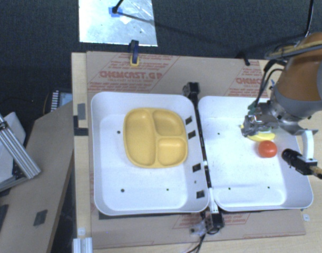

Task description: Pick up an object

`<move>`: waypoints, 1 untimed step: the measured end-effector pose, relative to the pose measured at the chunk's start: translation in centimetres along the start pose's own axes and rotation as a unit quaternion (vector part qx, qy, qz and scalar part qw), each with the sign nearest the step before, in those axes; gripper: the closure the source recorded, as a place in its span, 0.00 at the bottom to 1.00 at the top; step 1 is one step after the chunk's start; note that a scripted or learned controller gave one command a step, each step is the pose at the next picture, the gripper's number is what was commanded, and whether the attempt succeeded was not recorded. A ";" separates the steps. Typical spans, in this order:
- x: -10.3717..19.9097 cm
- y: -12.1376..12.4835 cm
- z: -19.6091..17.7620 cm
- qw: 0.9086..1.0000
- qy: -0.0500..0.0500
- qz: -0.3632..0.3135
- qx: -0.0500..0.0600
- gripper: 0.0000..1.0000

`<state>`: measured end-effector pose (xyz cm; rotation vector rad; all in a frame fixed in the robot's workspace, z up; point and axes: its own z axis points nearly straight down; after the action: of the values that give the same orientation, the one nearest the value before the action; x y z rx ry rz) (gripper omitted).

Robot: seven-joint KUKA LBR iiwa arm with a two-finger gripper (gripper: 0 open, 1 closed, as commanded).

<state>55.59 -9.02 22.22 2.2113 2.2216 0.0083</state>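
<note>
tool (253,126) low over a yellow object (262,137) beside the red ball (267,149) — whether it's spread, can't tell.

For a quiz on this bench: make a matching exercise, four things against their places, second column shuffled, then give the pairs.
Things:
1. yellow divided plate
2. red ball
3. yellow object
4. gripper

Places:
A. right bin, just below the yellow object
B. above the right bin's upper right part
C. middle of the left bin
D. right bin, directly under the gripper

Pairs: 1-C, 2-A, 3-D, 4-B
</note>
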 end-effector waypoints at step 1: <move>0.3 0.5 -6.4 1.000 0.000 0.000 0.000 1.00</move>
<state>56.01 -8.69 28.63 2.2104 2.2220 0.0087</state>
